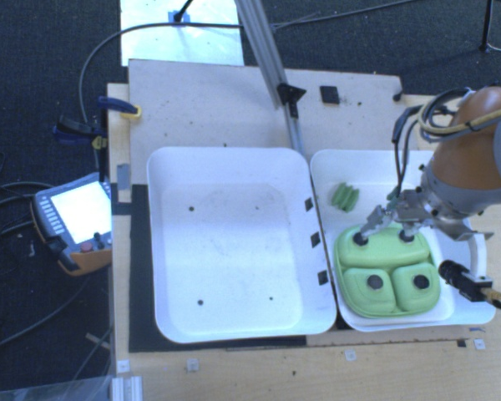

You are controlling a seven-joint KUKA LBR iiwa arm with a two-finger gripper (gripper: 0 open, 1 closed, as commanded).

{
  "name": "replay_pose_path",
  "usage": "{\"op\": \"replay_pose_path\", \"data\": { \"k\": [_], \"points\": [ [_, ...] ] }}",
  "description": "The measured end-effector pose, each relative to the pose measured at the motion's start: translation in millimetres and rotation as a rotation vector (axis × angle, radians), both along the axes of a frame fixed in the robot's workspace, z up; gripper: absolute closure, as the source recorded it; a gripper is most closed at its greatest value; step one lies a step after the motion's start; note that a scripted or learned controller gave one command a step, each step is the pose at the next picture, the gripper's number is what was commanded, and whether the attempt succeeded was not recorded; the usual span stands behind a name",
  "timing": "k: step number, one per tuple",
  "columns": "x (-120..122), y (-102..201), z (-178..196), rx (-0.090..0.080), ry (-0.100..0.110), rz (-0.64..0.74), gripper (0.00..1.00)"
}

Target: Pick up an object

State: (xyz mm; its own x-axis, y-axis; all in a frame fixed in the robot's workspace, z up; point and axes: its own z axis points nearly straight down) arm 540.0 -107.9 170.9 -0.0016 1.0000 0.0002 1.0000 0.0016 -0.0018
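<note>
A large light-green moulded object with round dark holes lies in the right bin, filling its near half. A small darker green ribbed piece lies in the same bin, farther back and to the left. My gripper reaches in from the right and sits low over the big green object's far edge. Its two fingers stand spread apart, with one fingertip and the other fingertip both touching the object's top. Nothing is held between them.
The left bin sits beside the right one, sharing a divider with black clips. A slanted metal pole crosses the bench at the back. A teach pendant lies on the floor at the left.
</note>
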Motion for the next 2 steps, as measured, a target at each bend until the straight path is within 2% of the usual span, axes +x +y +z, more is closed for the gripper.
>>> {"op": "replay_pose_path", "data": {
  "k": [1,2],
  "points": [
    [3.6,-1.9,-41.5,-0.003,-0.020,0.002,0.00],
    [6.8,-2.3,-47.7,-0.005,-0.028,0.000,0.00]
  ]
}}
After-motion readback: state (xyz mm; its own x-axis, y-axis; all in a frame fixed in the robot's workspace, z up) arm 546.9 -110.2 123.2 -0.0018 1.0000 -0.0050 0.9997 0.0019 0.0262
